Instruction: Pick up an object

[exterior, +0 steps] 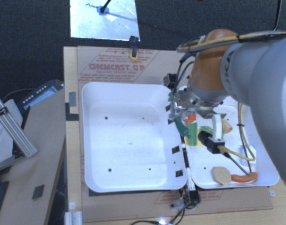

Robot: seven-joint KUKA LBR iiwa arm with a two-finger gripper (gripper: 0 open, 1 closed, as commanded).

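My gripper hangs over the left edge of the right bin, below the arm's orange band. Right under it lie a teal piece, a small orange-red piece and a green block with a yellow bit at its lower end. The wrist hides the fingertips, and nothing shows plainly between them. Nearer the front of that bin rest a tan round disc and an orange sausage-shaped piece. A pale tan item peeks out to the right of the wrist.
The left bin sits beside the right one, with a black-clipped divider between them. Cardboard lies beneath both. A yellow cable loops over the right bin. A yellow-and-blue clamp stands at the back edge.
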